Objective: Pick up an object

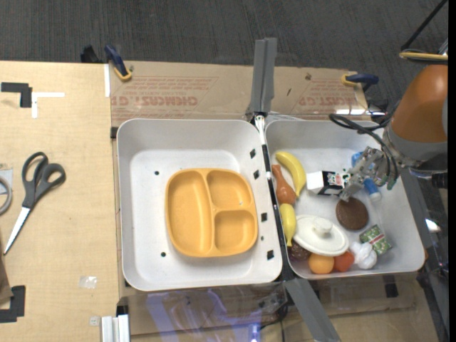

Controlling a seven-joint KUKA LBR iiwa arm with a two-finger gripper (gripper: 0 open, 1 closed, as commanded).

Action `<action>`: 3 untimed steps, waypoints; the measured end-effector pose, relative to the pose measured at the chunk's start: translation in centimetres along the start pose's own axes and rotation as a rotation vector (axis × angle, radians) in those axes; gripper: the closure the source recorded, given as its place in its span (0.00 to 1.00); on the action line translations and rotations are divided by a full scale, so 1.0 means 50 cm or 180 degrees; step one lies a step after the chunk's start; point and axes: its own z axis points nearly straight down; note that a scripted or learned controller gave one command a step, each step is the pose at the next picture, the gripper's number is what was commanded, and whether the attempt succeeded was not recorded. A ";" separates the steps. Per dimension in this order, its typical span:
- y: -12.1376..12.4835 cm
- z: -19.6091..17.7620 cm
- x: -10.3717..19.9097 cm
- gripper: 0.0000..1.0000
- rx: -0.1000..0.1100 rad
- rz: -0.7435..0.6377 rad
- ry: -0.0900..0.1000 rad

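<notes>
1. The end effector (pixel 362 173) hangs low in the right bin (pixel 410 212), near its far right side, at the end of the grey arm with the orange band (pixel 422 102). I cannot tell how it is set; the metal and cabling there blur into a tangle, and nothing is plainly caught in it.

2. Right under and just in front of it lies a brown round piece (pixel 352 213), the nearest thing to take. A small blue item (pixel 372 189) sits at its tip on the right, and a black-and-white carton (pixel 326 182) lies just to its left.

3. Risk: these three crowd together, so a descent could land on an edge, push one aside, or pinch two at once. The brown piece looks domed and smooth, so it may squirt out as the grip closes.

4. Further out: a white lid (pixel 320 234) touches the brown piece's left; a banana (pixel 292 169) and a carrot (pixel 283 183) lie by the divider; an orange (pixel 320 264), a tomato (pixel 344 261) and a green packet (pixel 377 240) fill the near corner. A sideways drag could disturb them.

5. The bin's right wall is close to the wrist; a misjudged approach may strike it.

6. The left bin (pixel 142 212) holds a yellow tray (pixel 211 211), well apart. Scissors (pixel 32 187) lie on the counter (pixel 57 262).
</notes>
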 end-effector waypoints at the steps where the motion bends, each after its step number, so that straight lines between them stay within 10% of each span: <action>1: 0.125 0.002 -0.060 1.00 0.0001 0.0531 -0.0002; 2: 0.124 0.002 -0.059 0.00 0.0003 0.0532 0.0001; 3: -0.010 0.002 -0.062 0.00 0.0004 0.0758 0.0005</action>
